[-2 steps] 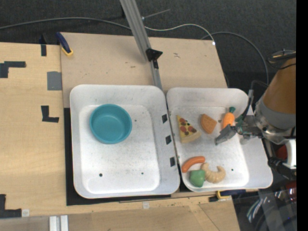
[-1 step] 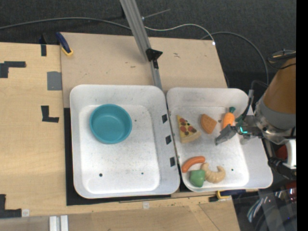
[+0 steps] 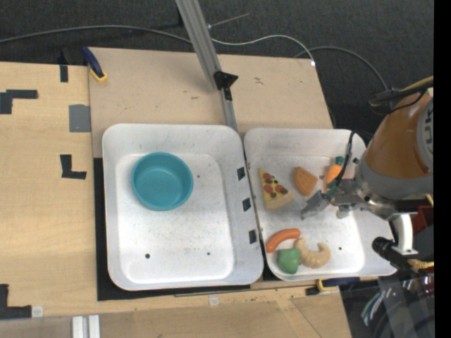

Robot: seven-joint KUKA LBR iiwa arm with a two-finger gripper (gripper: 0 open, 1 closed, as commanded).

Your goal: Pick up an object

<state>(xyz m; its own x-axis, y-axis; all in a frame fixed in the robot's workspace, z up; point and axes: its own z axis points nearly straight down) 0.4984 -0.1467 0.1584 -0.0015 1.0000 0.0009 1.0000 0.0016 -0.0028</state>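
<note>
**Now the claw hovers low in the right bin**

Nearest the camera's bottom edge, a green toy vegetable (image 3: 288, 260), a pale croissant (image 3: 314, 253) and a red sausage (image 3: 282, 239) huddle at the right bin's (image 3: 352, 263) front. Above them, the gripper (image 3: 325, 204) sits with its dark fingers spread apart, nothing between them, just beside the pizza slice (image 3: 274, 189). An orange pastry piece (image 3: 306, 181) and a carrot (image 3: 334, 170) lie close behind. Over in the left bin (image 3: 116, 189), a teal bowl (image 3: 163, 181) stands alone.
</note>
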